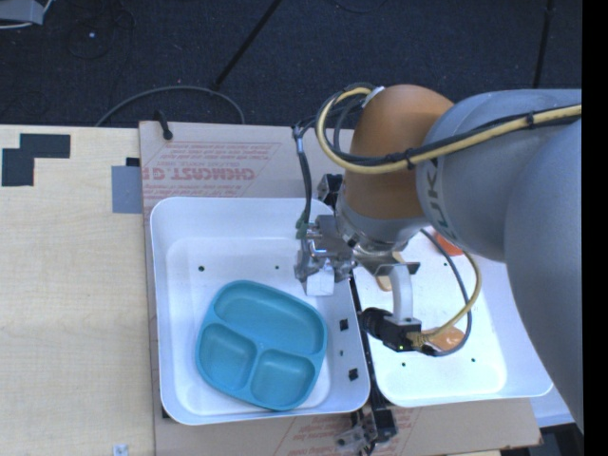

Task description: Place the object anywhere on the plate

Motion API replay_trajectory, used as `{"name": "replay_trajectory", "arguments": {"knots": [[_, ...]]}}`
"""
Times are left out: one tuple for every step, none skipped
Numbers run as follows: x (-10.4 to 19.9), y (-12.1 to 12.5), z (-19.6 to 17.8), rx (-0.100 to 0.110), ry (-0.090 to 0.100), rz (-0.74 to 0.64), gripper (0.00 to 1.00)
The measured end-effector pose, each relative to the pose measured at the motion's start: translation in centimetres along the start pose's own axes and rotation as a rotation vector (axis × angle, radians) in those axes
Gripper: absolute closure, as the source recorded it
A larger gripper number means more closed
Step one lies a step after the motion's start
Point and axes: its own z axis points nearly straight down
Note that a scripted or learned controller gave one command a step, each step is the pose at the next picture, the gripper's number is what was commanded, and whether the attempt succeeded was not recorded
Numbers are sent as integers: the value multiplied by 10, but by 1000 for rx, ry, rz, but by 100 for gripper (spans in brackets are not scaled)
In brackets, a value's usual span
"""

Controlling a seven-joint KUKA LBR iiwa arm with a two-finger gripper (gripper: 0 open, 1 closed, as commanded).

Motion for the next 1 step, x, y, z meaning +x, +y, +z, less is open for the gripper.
{"name": "replay_trajectory", "arguments": {"knots": [[-2,1,-1,-2,-2,4,0]]}}
